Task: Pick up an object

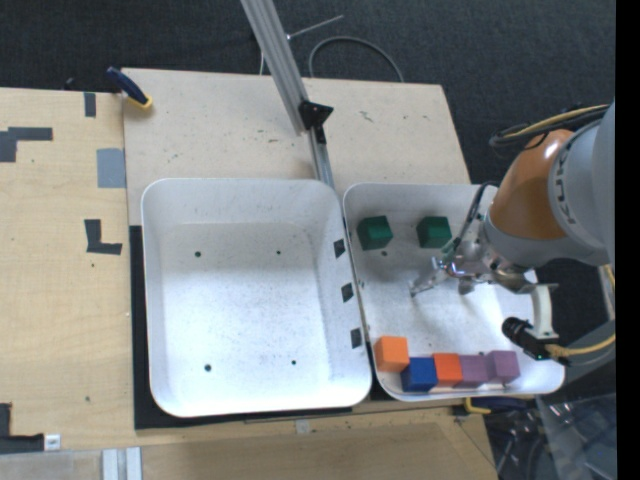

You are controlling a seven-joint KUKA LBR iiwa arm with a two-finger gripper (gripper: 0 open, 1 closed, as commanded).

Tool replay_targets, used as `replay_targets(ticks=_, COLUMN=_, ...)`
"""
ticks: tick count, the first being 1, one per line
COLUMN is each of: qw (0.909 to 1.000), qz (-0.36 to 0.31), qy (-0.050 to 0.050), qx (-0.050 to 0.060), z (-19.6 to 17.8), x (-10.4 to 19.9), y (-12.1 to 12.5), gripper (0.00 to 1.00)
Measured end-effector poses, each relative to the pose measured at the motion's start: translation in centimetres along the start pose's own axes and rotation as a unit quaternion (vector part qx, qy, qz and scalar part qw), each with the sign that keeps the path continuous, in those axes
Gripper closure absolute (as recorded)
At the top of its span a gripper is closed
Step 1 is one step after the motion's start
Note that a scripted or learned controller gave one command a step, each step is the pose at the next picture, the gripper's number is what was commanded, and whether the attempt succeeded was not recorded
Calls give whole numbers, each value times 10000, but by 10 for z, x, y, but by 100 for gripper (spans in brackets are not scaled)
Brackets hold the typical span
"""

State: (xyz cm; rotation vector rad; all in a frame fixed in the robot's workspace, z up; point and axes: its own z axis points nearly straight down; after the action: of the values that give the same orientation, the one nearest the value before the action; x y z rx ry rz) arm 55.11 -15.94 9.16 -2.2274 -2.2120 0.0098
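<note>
The right bin (400, 200) holds two green blocks, one (375, 232) at the back left and one (433, 232) beside it to the right. Along the bin's front edge lie an orange block (392, 352), a blue block (420, 373), a second orange block (447, 368) and two purple blocks (477, 369) (504, 365). My gripper (441, 275) hangs low over the middle of the right bin, just in front of the right green block. Its fingers are spread apart, with nothing between them.
The left bin (160, 218) stands next to the right one. A slanted metal pole (283, 58) runs down to the bins' shared back corner. A blue and yellow clamp (130, 86) lies at the bench's back left. The arm fills the right side.
</note>
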Motion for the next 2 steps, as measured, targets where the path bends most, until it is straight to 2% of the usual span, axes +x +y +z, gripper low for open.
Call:
replay_targets(ticks=1, qw=10000, qz=-50, qy=29, qx=-1, z=0, x=56, y=-31, gripper=0)
replay_targets(ticks=2, qw=10000, qz=-51, qy=15, qx=-36, z=-1, x=63, y=18, gripper=0)
